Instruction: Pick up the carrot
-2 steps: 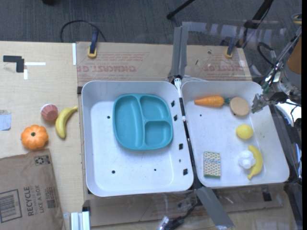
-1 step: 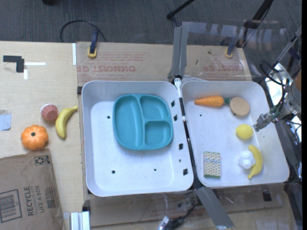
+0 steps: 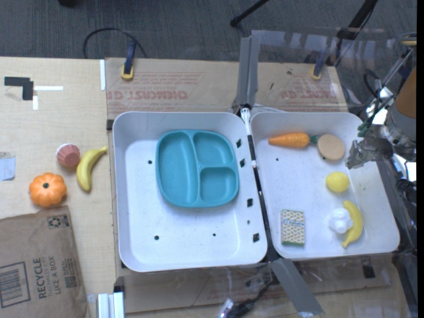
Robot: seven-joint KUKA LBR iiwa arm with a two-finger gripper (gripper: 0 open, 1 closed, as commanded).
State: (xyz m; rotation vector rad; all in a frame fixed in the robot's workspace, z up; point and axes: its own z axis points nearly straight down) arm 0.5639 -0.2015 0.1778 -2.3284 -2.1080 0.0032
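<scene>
An orange carrot (image 3: 289, 140) lies near the top of the right bin (image 3: 377, 247), beside a tan round biscuit (image 3: 331, 147). The gripper (image 3: 361, 152) hangs at the bin's right edge, well apart from the carrot; whether it is open I cannot tell.

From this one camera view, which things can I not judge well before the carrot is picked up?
- Gripper: small and dark at the right bin's far right; its finger state is unreadable.
- Arm: cut off by the right edge of the camera view.
- White object beside the bin's banana: too small and pale to identify.
- Carrot: its green end touches or nears the tan disc; I cannot tell which.
</scene>
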